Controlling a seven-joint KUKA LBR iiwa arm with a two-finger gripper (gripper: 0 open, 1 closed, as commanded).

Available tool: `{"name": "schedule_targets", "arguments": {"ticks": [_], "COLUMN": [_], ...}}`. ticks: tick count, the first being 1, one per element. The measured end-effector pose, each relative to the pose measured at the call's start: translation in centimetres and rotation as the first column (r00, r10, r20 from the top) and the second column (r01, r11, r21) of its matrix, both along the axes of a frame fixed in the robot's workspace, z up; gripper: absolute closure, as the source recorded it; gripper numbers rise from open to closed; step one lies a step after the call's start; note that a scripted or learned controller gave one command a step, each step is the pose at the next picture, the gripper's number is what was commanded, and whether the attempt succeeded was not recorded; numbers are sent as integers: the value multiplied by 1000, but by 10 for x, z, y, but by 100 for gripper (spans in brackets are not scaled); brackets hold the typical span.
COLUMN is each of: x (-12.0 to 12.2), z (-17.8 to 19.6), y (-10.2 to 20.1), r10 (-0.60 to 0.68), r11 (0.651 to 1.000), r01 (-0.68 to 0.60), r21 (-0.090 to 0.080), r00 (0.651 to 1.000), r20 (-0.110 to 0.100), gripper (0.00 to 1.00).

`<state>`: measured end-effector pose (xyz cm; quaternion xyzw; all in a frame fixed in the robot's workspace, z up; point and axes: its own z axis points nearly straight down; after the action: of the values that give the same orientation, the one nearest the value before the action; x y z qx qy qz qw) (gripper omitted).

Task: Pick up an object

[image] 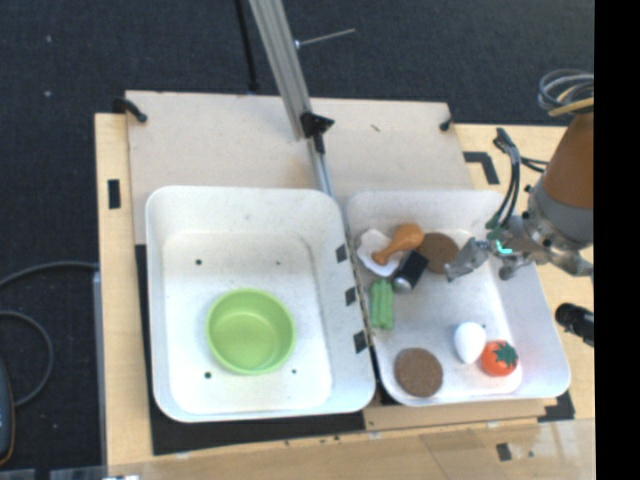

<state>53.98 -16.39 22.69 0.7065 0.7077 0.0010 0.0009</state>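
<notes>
Gripper [483, 259] over right bin [548, 320], right of frame centre; jaw state not discernible, nothing seen held. Nearest candidate: brown round piece [438, 248], just left of gripper. White egg [468, 341] and tomato [499, 357] lower, toward frame bottom.

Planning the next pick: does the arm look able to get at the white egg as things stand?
Probably yes. The egg lies uncovered in the right bin, just below the tool. Only the tomato crowds it on one side.
</notes>
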Motion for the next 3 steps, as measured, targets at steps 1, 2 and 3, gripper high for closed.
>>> {"name": "schedule_targets", "arguments": {"ticks": [1,2,3], "x": [-1,2,2], "z": [-42,-90,-128], "y": [1,-9,-11], "r10": [-3,-3,-3], "r11": [1000,1000,1000], "r01": [3,3,3], "r21": [-2,-2,-2], "r00": [1000,1000,1000], "r20": [-6,-6,-3], "gripper": [0,0,0]}}
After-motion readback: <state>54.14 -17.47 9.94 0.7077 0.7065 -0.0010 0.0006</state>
